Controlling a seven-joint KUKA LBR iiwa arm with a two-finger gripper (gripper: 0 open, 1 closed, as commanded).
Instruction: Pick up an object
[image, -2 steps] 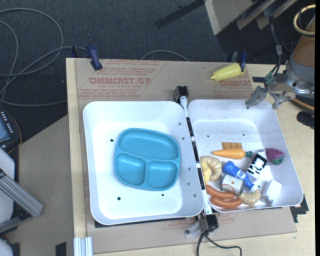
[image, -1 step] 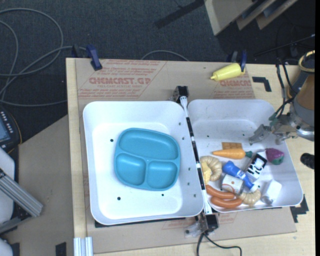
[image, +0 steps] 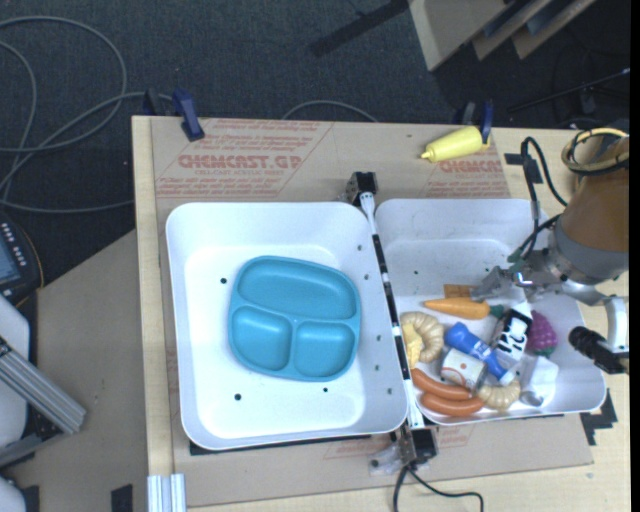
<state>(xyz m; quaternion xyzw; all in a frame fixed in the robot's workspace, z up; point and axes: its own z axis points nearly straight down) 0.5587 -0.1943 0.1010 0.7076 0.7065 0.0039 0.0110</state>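
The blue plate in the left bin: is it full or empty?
Empty. The blue plate lies flat in the left bin, and all three of its compartments show only bare blue surface.

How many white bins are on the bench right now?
2. The left shallow white bin holds a blue three-compartment plastic plate. The right shallow white bin holds a pile of toy food, with the gripper above it.

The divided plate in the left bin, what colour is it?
Light blue all over, the divided plate shows plainly in the camera view.
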